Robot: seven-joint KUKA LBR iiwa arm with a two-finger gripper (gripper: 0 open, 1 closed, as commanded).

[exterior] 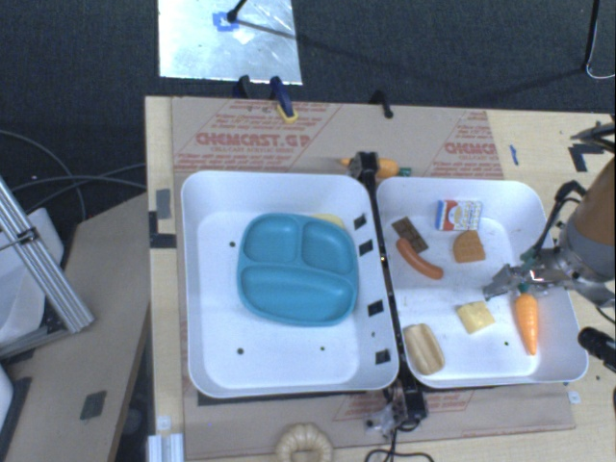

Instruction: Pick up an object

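I am at the reach-in step: nothing is picked up yet, I think. My pincer (515, 282) hangs low over the right bin (553, 210), coming in from the right side. It looks like its two metal fingers are spread a little, with nothing between them, but they are small and blurry, so I cannot tell for sure how wide they stand.

The closest toy is the orange carrot (526, 321). It lies on the bin floor just below and beside the pincer, pointing toward the near rim. The yellow cheese block (474, 317) sits just to the left of the carrot. The cracker (469, 247) and the hot dog sausage (419, 259) lie farther off in the same bin.

For the next move, I think I need to slide the pincer over the carrot, go down, and squeeze across its thin body.
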